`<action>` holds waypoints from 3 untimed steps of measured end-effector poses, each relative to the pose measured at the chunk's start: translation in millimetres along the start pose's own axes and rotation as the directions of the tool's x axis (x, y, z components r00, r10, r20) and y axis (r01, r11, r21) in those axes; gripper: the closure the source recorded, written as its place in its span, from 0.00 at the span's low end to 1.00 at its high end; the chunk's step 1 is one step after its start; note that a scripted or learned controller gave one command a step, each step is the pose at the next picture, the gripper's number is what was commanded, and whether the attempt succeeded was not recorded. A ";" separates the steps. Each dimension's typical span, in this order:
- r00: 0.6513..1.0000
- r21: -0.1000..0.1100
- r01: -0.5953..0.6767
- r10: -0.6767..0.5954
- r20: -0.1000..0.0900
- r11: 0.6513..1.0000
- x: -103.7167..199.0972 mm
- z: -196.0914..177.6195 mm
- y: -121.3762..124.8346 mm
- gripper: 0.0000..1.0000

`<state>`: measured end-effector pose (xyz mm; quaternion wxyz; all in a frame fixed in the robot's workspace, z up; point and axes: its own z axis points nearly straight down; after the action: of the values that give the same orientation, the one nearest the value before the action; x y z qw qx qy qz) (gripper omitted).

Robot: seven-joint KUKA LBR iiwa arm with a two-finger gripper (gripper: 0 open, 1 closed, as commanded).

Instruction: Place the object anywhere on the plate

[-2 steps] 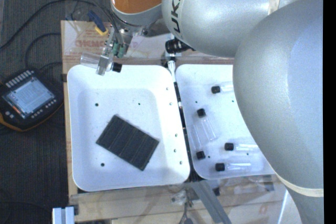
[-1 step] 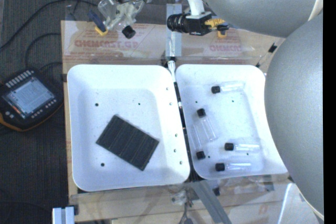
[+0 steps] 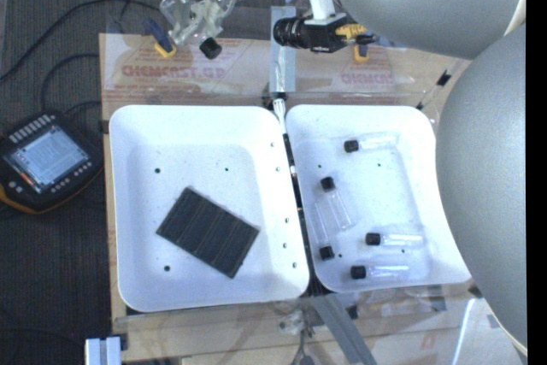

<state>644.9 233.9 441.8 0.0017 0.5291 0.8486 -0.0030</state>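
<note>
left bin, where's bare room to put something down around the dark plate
In the left bin, the floor is bare behind the dark plate, toward the back wall, and along the left wall. The right bin is crowded: clear vials lie across its floor, with a small bare patch mid-right.

Vial [image 3: 202, 28] in raised pincer [image 3: 198, 23]; dark plate [image 3: 208, 232].

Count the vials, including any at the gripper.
5. Right bin: four, top, middle, lower right, bottom. One at the gripper, vial. Arm may hide more.
</note>
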 end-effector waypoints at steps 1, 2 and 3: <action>1.000 0.002 0.001 -0.001 0.003 1.000 0.7 -8.3 0.6 1.00; 1.000 0.004 0.001 -0.001 0.006 1.000 1.3 -16.7 1.2 1.00; 1.000 0.005 0.002 -0.002 0.009 1.000 1.9 -25.0 1.9 1.00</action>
<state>645.7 236.6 466.7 0.0041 0.5283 0.8490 -0.0075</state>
